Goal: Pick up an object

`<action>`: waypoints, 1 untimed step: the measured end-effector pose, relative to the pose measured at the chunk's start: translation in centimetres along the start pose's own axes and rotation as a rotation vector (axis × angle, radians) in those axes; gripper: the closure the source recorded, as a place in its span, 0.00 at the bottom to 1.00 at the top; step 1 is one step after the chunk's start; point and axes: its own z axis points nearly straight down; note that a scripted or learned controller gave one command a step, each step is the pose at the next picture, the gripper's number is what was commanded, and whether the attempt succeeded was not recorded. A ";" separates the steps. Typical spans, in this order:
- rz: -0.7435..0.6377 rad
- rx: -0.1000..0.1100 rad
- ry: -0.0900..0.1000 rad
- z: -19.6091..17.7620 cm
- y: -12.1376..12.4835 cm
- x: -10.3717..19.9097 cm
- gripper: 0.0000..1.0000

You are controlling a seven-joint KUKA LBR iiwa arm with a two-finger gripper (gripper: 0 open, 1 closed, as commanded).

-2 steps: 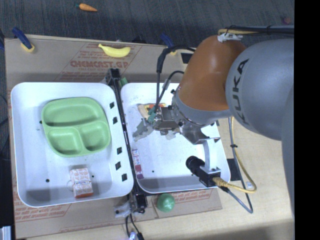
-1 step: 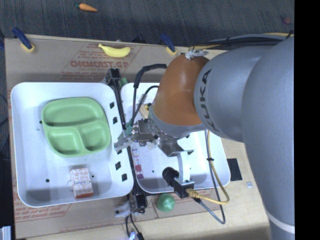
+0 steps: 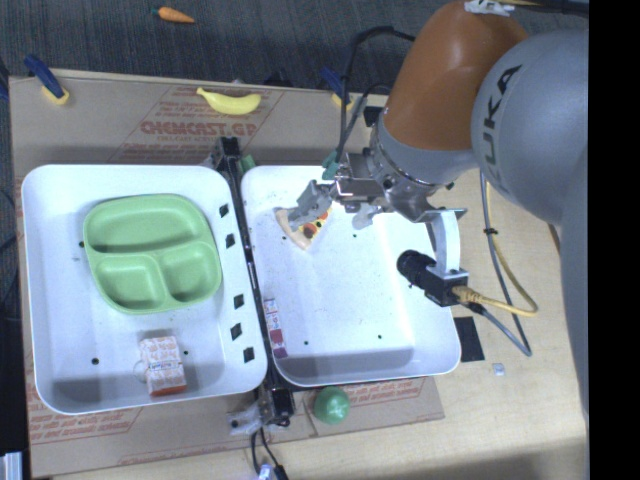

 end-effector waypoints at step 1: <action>0.000 0.007 0.001 12.2 -5.8 -1.2 0.00</action>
